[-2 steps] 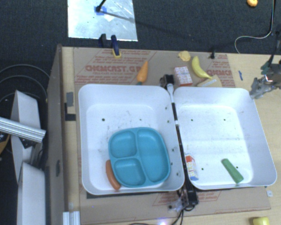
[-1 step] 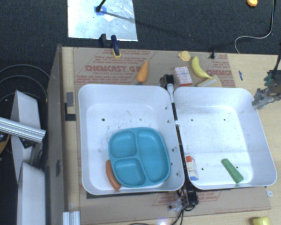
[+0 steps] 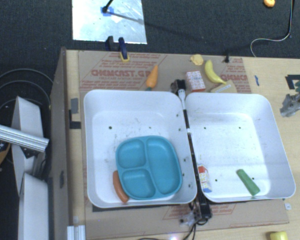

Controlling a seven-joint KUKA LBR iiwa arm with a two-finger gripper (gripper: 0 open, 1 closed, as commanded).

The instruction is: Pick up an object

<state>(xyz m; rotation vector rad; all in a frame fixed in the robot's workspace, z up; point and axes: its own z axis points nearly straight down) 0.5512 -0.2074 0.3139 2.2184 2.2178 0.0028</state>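
The gripper [image 3: 293,105] sits at the right edge of the view, outside the right bin [image 3: 270,109] and just past its far right corner; it is small and blurred there, and I cannot tell whether it is open or closed, though nothing is seen in it. The nearest thing to pick is the green piece [image 3: 248,182], lying on the right bin's floor near the near right corner, so it lies toward the viewer and a little left of the gripper. Its long axis runs on a slant, from upper left to lower right. A small red and white bottle [image 3: 204,178] lies against that bin's left wall, farther off. In the left bin [image 3: 97,134] a blue tray [image 3: 149,167] with three compartments covers much of the near floor, and an orange sausage [image 3: 119,186] lies just beside its near left edge, partly tucked under it as far as I can judge. On the surface behind the bins lie a carrot [image 3: 151,77], a banana [image 3: 212,72] and a small box [image 3: 195,80], none within the bins. The arm above the gripper is cut off by the frame.
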